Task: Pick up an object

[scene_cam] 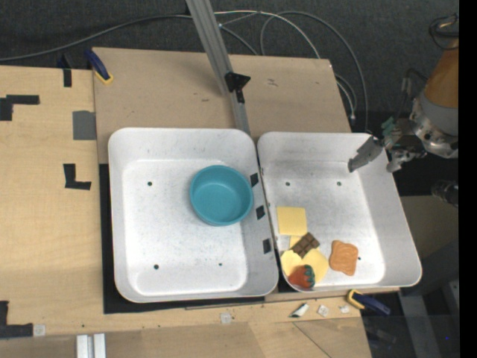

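The grey two-finger gripper hangs over the far right edge of the right white bin; whether its jaws are released cannot be told. The orange toast-shaped toy lies near the bin's near right corner, probably light and stiff, best pinched across its flat sides.

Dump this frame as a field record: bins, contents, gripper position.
left bin: round teal plastic bowl, upright, near right wall
right bin: pale yellow square block, small brown chocolate-like piece, orange toast-shaped piece, red item on yellow round piece
gripper: over right bin's upper right corner, apart from items
held: nothing seen
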You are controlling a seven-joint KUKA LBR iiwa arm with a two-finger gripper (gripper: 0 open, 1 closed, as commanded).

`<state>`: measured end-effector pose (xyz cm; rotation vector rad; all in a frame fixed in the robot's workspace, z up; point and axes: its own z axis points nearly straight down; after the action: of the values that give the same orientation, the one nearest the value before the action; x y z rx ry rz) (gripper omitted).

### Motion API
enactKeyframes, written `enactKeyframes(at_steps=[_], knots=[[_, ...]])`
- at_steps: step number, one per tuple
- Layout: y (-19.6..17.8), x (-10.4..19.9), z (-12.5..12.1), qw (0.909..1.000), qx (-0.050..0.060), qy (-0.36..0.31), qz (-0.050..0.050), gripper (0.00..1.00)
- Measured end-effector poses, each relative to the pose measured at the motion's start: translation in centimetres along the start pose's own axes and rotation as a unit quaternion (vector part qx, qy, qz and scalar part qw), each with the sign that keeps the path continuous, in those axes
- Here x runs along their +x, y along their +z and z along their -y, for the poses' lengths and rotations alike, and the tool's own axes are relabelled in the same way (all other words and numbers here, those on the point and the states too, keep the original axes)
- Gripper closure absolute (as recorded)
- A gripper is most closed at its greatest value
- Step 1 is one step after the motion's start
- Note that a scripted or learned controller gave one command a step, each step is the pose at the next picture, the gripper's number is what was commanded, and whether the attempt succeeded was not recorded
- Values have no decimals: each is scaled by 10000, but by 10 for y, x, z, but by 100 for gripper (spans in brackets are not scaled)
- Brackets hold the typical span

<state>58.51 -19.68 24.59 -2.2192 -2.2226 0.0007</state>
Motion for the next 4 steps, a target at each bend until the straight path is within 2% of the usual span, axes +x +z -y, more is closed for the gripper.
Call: enactKeyframes(at_steps=[1,3,4], knots=[[0,0,0,10000,1,-1,1,0],[101,-5,-15,10000,29,-1,0,0],[152,-4,-15,10000,6,-2,3,0]])
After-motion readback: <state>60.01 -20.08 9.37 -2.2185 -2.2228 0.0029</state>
